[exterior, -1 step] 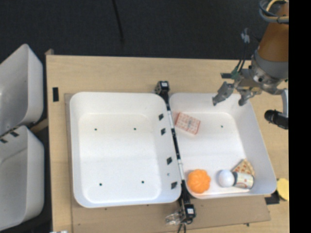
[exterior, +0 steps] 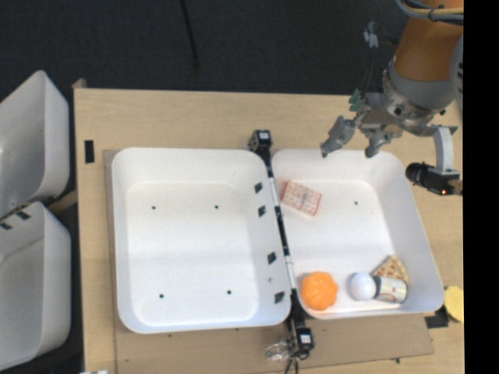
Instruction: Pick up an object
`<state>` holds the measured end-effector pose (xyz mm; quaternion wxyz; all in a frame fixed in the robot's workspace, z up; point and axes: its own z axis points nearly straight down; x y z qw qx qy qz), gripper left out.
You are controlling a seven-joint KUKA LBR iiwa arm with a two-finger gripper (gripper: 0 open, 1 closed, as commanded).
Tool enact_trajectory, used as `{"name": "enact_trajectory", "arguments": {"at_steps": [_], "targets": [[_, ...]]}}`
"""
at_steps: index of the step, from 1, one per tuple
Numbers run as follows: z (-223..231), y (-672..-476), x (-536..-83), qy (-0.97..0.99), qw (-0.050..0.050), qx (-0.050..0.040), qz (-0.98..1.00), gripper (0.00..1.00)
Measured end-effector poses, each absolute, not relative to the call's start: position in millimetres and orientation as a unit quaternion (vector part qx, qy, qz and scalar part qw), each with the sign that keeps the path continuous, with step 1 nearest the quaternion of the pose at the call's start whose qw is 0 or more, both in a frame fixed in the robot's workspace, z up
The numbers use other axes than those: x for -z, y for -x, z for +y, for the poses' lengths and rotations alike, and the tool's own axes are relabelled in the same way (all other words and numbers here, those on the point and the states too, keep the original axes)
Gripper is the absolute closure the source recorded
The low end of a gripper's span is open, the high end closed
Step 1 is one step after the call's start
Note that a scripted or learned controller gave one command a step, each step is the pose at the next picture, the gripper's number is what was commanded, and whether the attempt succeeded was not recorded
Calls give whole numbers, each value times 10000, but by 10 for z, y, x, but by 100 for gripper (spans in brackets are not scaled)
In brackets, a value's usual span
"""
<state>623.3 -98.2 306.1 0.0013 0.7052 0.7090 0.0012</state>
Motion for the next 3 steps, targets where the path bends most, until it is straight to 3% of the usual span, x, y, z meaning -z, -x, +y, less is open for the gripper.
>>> {"name": "enact_trajectory", "arguments": {"at_steps": [1,2,3], "targets": [[-235,-5969,-3511,-7043,10,-18,7099,0],[-282,-5982,-3585,-7053,11,-3,7089,100],[-7,-5671,-4455,-7053,23,-22,7089,100]]}}
